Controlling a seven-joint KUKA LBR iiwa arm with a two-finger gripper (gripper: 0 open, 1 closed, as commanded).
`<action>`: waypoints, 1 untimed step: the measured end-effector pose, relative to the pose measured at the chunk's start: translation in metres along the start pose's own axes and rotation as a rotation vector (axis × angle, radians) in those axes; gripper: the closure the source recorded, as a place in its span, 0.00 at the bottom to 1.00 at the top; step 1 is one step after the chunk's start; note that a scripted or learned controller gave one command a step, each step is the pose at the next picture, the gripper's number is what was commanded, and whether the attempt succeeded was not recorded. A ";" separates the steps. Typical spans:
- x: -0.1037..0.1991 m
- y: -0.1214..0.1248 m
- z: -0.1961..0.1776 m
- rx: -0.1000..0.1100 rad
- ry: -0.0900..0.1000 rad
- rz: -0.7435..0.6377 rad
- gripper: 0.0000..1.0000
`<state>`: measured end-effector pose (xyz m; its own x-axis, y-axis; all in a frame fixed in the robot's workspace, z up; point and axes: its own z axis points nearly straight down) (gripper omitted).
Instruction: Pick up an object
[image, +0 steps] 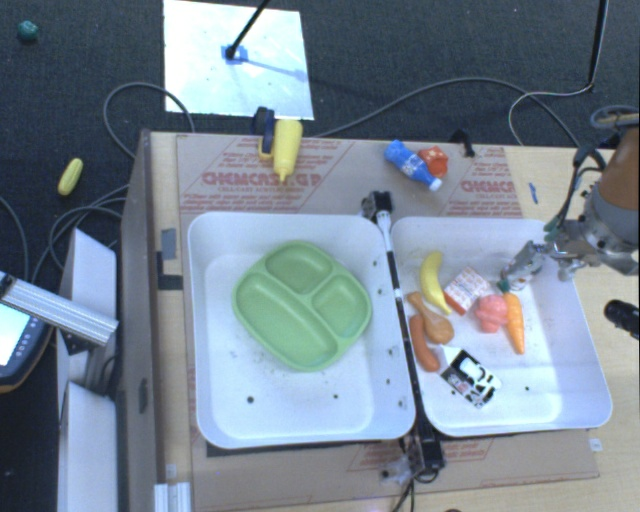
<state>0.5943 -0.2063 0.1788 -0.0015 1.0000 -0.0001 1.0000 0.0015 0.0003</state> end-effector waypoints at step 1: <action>0.007 -0.014 0.093 0.000 0.000 0.001 0.00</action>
<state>0.5807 -0.1992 0.0853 -0.0010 1.0000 0.0002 1.0000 0.0010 0.0003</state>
